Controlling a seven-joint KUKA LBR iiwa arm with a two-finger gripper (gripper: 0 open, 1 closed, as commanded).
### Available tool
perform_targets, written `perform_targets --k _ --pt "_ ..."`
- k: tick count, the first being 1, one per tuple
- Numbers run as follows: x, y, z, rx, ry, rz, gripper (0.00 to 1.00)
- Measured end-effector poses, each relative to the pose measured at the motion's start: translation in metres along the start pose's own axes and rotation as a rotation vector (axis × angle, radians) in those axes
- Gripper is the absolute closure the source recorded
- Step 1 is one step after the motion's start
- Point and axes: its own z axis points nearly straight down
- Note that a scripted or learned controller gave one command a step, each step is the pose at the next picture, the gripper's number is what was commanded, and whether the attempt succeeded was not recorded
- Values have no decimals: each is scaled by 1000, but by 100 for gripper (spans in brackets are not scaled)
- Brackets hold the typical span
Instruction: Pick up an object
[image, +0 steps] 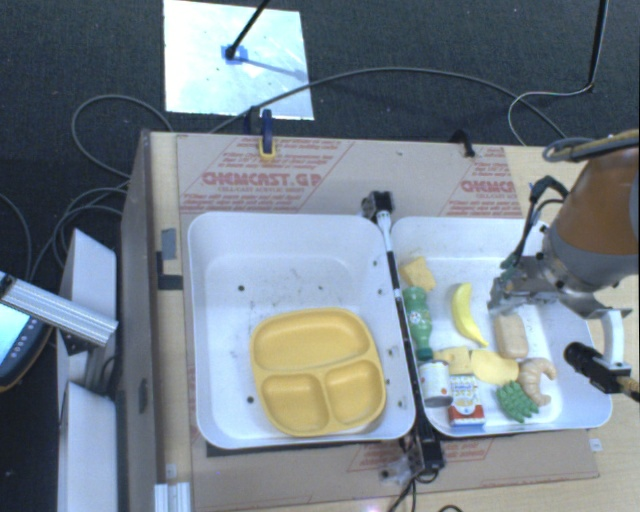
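The claw (512, 291) hangs over the right bin (575, 425), just above a bread roll (511, 336) beside a banana (464, 312); whether it is apart or together, I cannot tell. The tabletop (300, 170) reads "CHEMCAST GP" in red.

Over at the right edge of the frame sits the arm (600, 225), a rounded, bulky body with a broad orange band across its upper part and smooth grey casing beneath. A pale grey-white hose curves over the top of the orange section, at the upper right. A thin dark cable loops off its left side and runs down toward the wrist. Below the grey casing comes the gripper (512, 288), a darker cluster of grey metal parts and brackets, angular where the arm is smooth. No markings or screws can be made out at this size
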Motion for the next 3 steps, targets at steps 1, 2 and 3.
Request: perform_targets --k 1,2,3 --pt "0 0 1 2 0 0 0" --pt "19 39 95 0 -4 1 0" --pt "20 40 84 -1 -2 -1 100"
